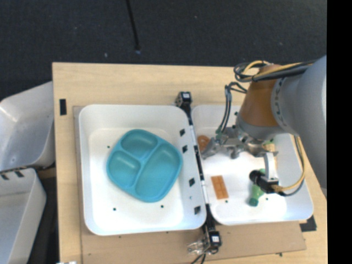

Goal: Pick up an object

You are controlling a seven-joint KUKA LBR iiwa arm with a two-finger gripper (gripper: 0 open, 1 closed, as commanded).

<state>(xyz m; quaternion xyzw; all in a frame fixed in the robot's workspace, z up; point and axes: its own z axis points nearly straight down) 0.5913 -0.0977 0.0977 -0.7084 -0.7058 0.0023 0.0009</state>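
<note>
bench (132, 84): you see a pale wooden top carrying two shallow white bins side by side, with dark floor beyond it.
left bin (93, 202): it holds one thing, a blue plate.
blue plate (144, 165): it is a rounded, divided dish with three compartments, lying flat near the middle of the left bin, apart from the walls.
right bin (291, 208): you find the arm and several small things here.
arm (286, 100): grey with an orange band, it comes in from the right and bends down over the upper half of the right bin.
pincer (220, 147): it sits low over the upper left part of the right bin, close to the divider between the bins. you cannot tell whether it is released or clenched, and nothing can be seen gripped in it.
brown object (203, 142): a small rounded thing just beside the pincer on its left, near the divider; you cannot tell whether they touch.
orange block (220, 187): a flat rectangular piece lying on the bin floor below the pincer, well clear of it.
green object (256, 194): a small green piece with a black end, lying right of the orange block, near a cable that hangs from the arm.
</note>
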